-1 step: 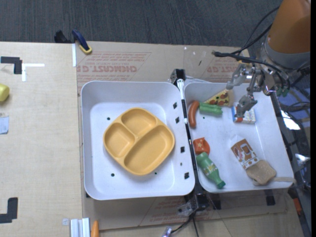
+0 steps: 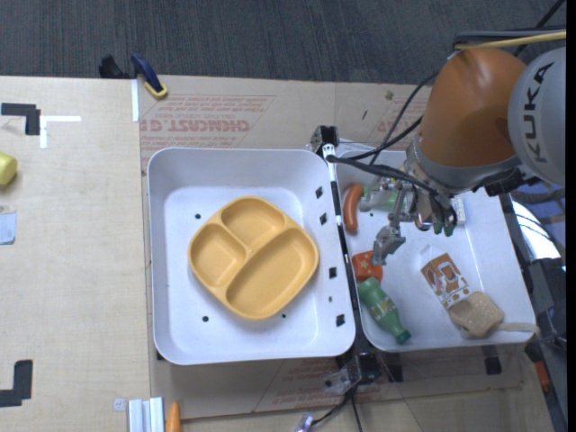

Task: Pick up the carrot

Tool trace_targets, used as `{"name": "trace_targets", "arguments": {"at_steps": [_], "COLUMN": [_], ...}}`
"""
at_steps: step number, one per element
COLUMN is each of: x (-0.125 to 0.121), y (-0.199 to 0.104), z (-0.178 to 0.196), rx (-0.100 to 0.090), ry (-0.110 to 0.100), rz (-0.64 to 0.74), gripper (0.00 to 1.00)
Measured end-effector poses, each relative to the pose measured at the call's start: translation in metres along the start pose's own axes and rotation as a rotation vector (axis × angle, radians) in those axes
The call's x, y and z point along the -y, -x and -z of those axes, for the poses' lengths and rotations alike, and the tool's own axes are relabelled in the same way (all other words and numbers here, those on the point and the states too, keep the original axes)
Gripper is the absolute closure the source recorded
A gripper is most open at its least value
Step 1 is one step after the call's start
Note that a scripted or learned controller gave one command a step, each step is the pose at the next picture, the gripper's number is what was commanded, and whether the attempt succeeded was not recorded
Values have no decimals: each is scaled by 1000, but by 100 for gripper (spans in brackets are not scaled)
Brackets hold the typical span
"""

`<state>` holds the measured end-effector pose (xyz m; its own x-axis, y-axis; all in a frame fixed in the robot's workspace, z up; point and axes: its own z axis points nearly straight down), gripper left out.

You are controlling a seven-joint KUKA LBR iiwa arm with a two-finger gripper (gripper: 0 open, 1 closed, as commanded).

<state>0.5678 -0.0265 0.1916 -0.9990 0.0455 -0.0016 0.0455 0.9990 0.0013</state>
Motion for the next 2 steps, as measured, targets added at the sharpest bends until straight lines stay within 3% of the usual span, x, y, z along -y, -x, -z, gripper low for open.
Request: {"name": "trace_targets", "arguments": {"at_steps": [1, 2], "x": [-70, -158], "y": [-48, -78], "z": [0, 5], "rx": [-1, -1], "ry": [0, -2], "rz": [-8, -233], "gripper": [0, 0]}}
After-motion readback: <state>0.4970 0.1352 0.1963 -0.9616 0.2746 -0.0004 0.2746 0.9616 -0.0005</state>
